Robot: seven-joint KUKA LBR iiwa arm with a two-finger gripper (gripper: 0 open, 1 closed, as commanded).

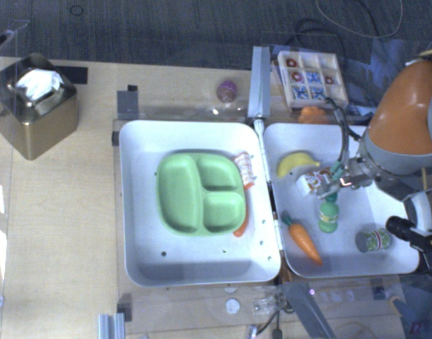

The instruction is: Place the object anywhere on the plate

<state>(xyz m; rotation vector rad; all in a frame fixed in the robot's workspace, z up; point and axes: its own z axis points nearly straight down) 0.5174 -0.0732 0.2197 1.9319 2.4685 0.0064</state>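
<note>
The gripper point(329, 182) sits over the right bin point(385, 260), low near the middle, with the grey and orange arm point(406, 119) coming in from the right. I cannot tell how the claw is set, because it is small and mixed up with the things under it. It is not clear which thing the claw is after. Just below it stands a small green bottle point(329, 216), with its long side running up and down the picture and its cap end nearest the claw. Just beside the claw, on the left, lies a small white packet point(311, 183), and above that a yellow banana point(298, 163) with a smooth curved shape. An orange carrot point(304, 240) lies lower left, slanted, pointy end down to the right. A little round cup point(373, 241) sits off to the right. The green plate point(200, 193) is in the left bin point(141, 260), well apart from the claw and to its left. It looks like smooth plastic with 3 sunken parts. So a lifted thing would need to go left, over the wall between the 2 bins.
</note>
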